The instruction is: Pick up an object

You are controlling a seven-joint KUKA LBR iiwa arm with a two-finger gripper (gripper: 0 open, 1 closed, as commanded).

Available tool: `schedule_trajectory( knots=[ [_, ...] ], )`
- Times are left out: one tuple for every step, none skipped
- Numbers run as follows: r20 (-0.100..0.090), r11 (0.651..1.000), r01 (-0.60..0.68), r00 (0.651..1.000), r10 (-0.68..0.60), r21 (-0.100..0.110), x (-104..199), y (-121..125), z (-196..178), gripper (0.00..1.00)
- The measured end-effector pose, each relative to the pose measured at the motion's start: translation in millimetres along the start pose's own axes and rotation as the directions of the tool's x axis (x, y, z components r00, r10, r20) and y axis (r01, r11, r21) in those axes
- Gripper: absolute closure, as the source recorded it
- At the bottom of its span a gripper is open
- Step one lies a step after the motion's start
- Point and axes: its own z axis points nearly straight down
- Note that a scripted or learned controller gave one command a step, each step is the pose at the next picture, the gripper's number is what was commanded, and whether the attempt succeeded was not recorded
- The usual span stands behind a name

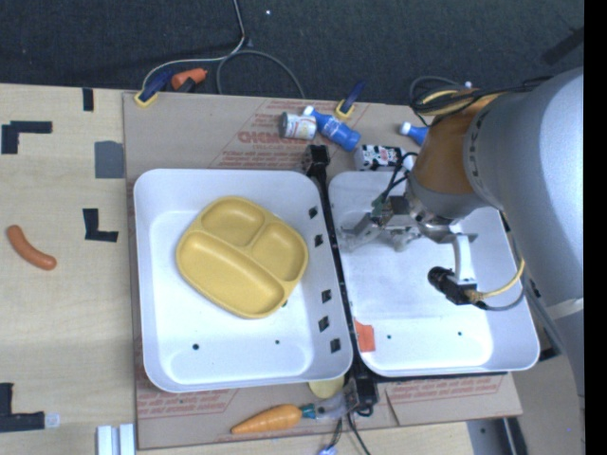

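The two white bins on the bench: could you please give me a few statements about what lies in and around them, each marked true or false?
1. The yellow divided plastic plate lies in the left white bin. True.
2. The orange toy carrot lies inside the right white bin. False: it lies on the cardboard below the bins.
3. The gripper is over the right white bin, near its top left corner. True.
4. The reddish toy sausage rests on the yellow plate. False: it lies on the bench, left of both bins.
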Motion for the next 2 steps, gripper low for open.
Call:
schedule_trajectory(
  knots=[
    [-0.001,1.000,0.003,1.000,-0.003,0.000,-10.3,63.1,2.0,0.00],
    [0.002,1.000,0.004,1.000,-0.004,0.001,-10.4,61.6,-8.7,1.00]
  ],
)
